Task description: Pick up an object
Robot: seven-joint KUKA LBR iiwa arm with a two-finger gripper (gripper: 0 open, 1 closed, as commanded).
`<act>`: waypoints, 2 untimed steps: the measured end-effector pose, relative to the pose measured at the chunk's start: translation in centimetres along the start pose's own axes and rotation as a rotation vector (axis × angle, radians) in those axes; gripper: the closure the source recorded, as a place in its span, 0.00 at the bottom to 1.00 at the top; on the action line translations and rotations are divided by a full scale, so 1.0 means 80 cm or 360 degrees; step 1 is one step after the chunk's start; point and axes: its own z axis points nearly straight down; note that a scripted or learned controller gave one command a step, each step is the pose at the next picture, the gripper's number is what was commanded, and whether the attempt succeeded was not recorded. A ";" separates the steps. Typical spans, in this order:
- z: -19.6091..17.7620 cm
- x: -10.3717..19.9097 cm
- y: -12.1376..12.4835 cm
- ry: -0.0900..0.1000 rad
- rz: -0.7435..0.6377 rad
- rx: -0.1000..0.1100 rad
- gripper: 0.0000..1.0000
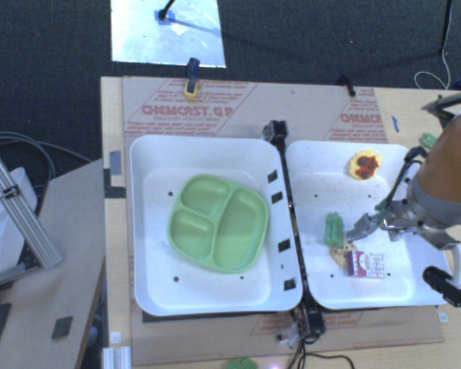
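Hand (pixel 361 228) hovers just beside green toy (pixel 334 228) in right bin (pixel 323 283) (grip state unclear, cannot tell)

You had two shallow white bins (pixel 157 156) (pixel 315 160); one green divided plate (pixel 217 223); one green block (pixel 334 228); one yellow-red round toy (pixel 365 164); one red-white packet (pixel 366 264).

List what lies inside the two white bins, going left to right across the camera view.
Green three-compartment plastic tray → small green block-shaped toy → red-and-white flat packet; farther back in the right bin, yellow round piece with red topping; gripper hovers by the green toy.
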 end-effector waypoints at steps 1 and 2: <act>0.045 0.037 -0.014 0.0002 -0.0001 0.0001 0.00; 0.098 0.061 -0.001 -0.0001 0.0000 -0.0005 0.00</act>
